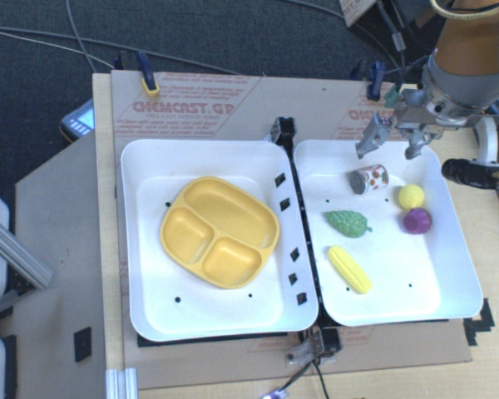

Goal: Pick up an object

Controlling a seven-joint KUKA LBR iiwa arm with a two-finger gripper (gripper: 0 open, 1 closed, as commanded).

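Just below the spread jaws of the gripper (392,144) lies a small can (368,179) on its side. Farther off sit a yellow ball (411,195), purple ball (417,220) and corn cob (349,269)

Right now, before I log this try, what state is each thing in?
gripper: open, above the right bin's far edge, holding nothing
small can: lying on its side
yellow tray: right way up
corn: lying flat
green fruit: lying in bin

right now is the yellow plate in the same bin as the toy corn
No, the yellow plate lies in the left bin, while the toy corn lies in the right bin.
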